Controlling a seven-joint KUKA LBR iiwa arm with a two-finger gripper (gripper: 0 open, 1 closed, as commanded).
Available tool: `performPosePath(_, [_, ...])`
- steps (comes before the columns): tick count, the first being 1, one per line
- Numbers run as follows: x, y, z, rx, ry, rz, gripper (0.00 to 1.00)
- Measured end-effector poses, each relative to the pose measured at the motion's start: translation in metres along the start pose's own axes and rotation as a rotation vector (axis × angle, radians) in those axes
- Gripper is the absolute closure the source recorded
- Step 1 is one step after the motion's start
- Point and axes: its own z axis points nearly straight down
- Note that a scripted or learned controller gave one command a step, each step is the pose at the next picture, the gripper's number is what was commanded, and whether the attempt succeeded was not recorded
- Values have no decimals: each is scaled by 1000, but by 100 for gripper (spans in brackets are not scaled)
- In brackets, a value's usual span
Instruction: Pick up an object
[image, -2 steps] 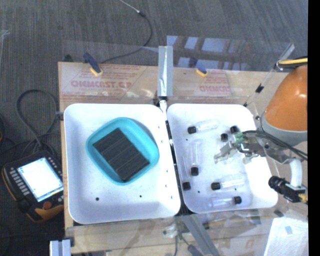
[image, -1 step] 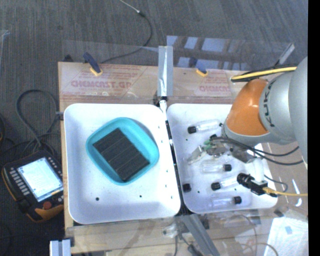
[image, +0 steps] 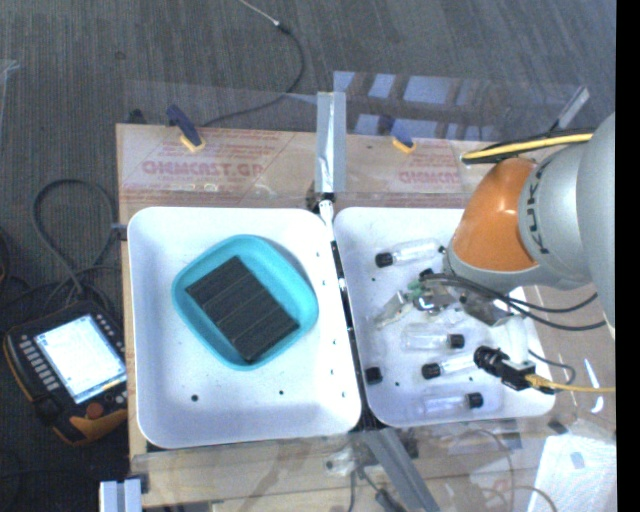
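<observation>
Vials (image: 445, 368) lie scattered on the right bin (image: 352, 300) floor, none lifted as far as I can see. Arm's tool (image: 425, 295) is low among them, perhaps closing in; whether it is spread or pinching, I cannot tell. Picking remains undone.

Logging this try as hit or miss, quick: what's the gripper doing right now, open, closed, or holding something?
Gripper: cannot be told. It is low in the right bin among the clear tubes, partly hidden under the arm.
</observation>
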Motion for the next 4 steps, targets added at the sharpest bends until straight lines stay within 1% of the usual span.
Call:
performPosePath(1, [1,1,-10,-2,2,0,100])
performPosePath(2, [1,1,-10,-1,2,0,0])
performPosePath(3, [-42,52,1,0,1,-10,0])
performPosePath(4, [-44,100,4,46,8,-118,0])
